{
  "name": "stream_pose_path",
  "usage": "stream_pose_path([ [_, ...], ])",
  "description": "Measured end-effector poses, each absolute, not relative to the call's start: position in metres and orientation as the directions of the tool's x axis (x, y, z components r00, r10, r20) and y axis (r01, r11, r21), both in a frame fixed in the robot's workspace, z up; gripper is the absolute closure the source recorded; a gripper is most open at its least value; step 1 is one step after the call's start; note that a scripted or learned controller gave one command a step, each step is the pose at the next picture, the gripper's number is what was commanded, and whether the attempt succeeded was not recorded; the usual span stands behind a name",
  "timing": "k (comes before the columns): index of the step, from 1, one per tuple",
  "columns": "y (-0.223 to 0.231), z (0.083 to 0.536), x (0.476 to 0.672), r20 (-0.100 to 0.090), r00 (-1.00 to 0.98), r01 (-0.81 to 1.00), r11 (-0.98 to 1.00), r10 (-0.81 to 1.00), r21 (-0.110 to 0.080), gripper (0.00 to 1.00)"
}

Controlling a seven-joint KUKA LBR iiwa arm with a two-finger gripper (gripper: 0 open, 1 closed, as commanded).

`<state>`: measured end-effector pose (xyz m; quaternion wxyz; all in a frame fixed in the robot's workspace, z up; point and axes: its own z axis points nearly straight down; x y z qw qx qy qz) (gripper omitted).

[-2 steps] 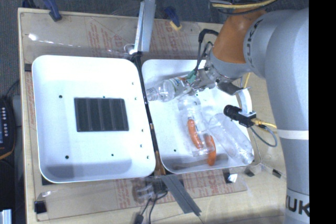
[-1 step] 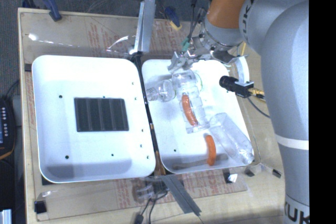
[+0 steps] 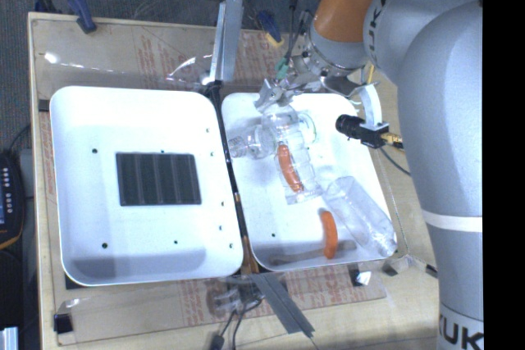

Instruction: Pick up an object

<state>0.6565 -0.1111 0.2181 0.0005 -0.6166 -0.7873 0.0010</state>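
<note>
Two fingers (image 3: 275, 94) above clear cup (image 3: 283, 131)

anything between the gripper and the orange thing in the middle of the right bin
Yes, it seems. The gripper sits at the right bin's far edge, and a clear glass mug lies just below it, overlapping the orange object.

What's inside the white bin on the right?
The right bin holds clear plastic containers and two orange items, one seemingly inside clear plastic. The arm covers its far corner.
</note>
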Motion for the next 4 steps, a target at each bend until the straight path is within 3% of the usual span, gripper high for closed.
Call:
stream_pose_path([
  [2, -0.089, 0.214, 0.656, 0.002, -0.359, 0.933, 0.359, 0.933, -0.004, 1.00],
  [3, -0.105, 0.202, 0.656, 0.003, -0.572, 0.820, 0.572, 0.820, -0.004, 1.00],
  [4, -0.131, 0.217, 0.657, 0.000, -0.650, 0.760, 0.650, 0.760, -0.002, 1.00],
])
